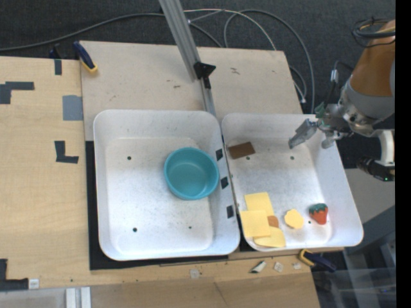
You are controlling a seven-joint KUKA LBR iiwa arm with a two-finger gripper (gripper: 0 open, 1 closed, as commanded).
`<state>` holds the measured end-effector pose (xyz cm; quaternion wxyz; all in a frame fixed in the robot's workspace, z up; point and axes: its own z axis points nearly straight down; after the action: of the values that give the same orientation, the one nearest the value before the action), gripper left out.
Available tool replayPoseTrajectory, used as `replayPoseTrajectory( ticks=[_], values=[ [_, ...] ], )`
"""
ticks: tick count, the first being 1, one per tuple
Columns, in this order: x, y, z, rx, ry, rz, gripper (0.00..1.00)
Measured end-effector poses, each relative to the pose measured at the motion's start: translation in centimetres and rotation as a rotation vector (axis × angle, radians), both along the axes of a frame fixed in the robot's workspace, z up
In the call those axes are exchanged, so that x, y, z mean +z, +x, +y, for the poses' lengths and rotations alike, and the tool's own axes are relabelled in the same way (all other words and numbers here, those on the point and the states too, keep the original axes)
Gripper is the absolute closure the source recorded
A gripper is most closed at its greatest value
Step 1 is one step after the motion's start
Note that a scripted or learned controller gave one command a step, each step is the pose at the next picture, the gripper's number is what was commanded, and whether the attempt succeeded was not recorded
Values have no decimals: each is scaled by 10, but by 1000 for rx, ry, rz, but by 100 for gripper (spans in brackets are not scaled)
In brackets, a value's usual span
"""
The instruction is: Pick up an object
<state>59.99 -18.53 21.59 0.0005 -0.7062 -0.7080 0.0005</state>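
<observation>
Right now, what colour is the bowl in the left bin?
Teal blue bowl, clearest in the camera view.

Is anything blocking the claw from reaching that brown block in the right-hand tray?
Nothing visible does. The gripper hangs over the right bin's upper right edge, and bare bin floor lies between it and the brown block.

- No text, label, brand, number or sign can be read anywhere in the camera view.
- The dark tape pieces on the desk, far left of the claw, carry no lettering.
- The small tags at the desk's front edge, below the claw, are too small to read.
</observation>
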Motion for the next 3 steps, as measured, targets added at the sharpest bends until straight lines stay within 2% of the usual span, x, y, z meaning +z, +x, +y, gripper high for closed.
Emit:
replayPoseTrajectory(
  ticks=[1,3],
  values=[
    [0,0,0,0,0,0,0],
    [-103,5,-11,-1,0,6,0]
  ],
)
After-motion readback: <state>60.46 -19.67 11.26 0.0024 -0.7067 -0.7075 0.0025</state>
